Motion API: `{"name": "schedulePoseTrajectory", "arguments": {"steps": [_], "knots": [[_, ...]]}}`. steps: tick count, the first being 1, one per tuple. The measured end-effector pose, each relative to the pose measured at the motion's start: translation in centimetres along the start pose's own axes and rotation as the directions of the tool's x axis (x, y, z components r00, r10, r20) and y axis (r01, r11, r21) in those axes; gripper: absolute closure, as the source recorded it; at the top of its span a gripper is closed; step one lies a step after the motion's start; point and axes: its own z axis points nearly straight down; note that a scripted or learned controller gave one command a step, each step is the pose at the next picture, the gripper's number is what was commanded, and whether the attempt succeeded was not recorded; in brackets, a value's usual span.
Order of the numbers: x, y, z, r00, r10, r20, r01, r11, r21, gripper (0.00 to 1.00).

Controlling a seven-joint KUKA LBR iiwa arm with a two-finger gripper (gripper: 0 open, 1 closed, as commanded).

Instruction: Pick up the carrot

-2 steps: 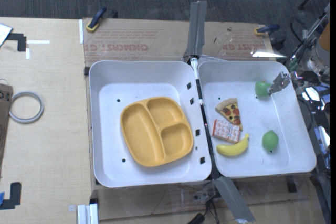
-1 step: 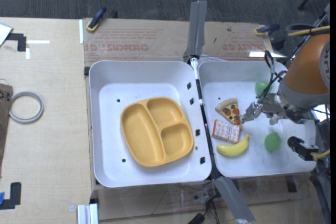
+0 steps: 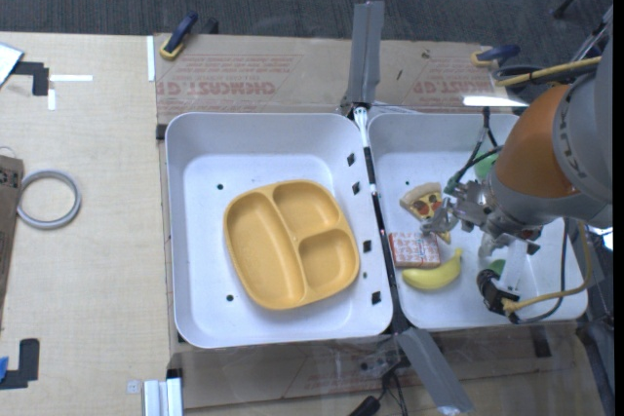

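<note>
Starting at the left, the cardboard (image 3: 229, 73) is showing upside-down red print, seemingly "CHEMCAST". The yellow plate (image 3: 291, 244) is sitting in the left bin (image 3: 180, 239). In the right bin (image 3: 385, 136), the gripper (image 3: 450, 217) is hanging low between the pizza slice (image 3: 423, 202) and the banana (image 3: 434, 276). I am judging this to be the reach-and-grasp step. How far the claw is open I cannot tell. An orange bit at its tip may be the carrot (image 3: 441, 229). The next move is calling for a firm closing, then a lift.

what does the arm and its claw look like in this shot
The arm is a thick, rounded grey body with a broad orange band above the wrist. Below the band sits a metallic silver wrist section leading to the claw, which looks like small grey metal hardware. Thin dark and green cables loop around the wrist, and a yellowish cable trails beneath it.
</note>
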Motion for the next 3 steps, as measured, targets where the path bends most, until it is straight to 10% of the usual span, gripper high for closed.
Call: {"name": "schedulePoseTrajectory", "arguments": {"steps": [1,2,3], "knots": [[2.03,-5.04,-9.48,0.921,0.389,0.009,-0.389,0.921,0.009,0.00],[1.57,-4.89,-9.44,0.672,0.740,0.014,-0.740,0.672,0.005,0.00],[1.57,-4.86,-10.21,0.675,0.737,0.018,-0.737,0.675,0.007,1.00]]}}
